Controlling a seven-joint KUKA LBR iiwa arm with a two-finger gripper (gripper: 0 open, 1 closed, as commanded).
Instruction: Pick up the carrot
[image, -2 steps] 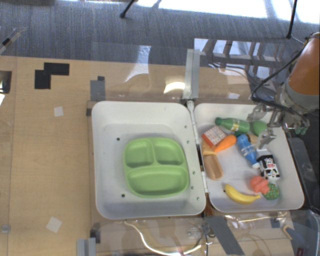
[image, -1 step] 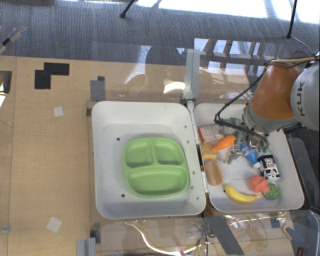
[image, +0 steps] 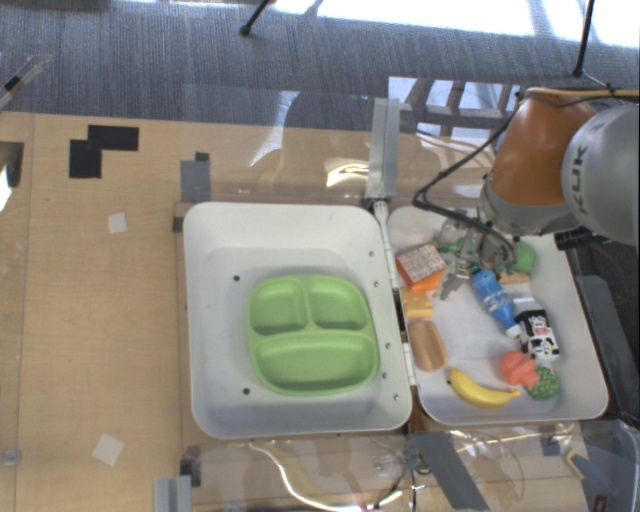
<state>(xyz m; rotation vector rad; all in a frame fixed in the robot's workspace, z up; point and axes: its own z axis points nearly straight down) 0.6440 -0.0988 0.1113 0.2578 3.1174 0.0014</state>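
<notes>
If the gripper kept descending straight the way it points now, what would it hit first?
The gripper points down into the right bin. Most likely it would meet the orange carrot piece beside the waffle-patterned block, or bare floor next to the blue bottle; depth is unclear from this single slanted view.

Arm shell: smooth, rounded grey metal arm (image: 605, 170), glossy, with dark lettering partly visible on its side.
Band: broad orange band (image: 535, 145), bulbous, above the wrist.
Cables: thin black cables (image: 450, 180) looping off the wrist.
Gripper: small grey metal gripper (image: 462, 262), slim dark and silvery parts, details blurred.
</notes>
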